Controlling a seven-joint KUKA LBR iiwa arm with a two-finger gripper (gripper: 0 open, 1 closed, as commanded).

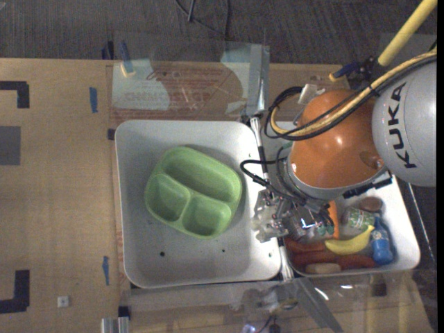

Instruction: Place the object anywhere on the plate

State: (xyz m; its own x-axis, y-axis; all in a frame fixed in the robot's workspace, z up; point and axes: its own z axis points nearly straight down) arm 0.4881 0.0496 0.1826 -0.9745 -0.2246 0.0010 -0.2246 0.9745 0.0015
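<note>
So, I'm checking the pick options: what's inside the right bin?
In the right bin: a banana, a blue item, red and orange pieces. The arm covers most of the bin.

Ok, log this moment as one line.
arm: over right bin | gripper: at bins' divider | plate: left bin, bare | banana: right bin

Wooden bench [55,186] carries two white bins side by side: left bin [132,207], right bin [406,238]. Blue tape [93,99] and black marks [17,94] lie on it.
</note>
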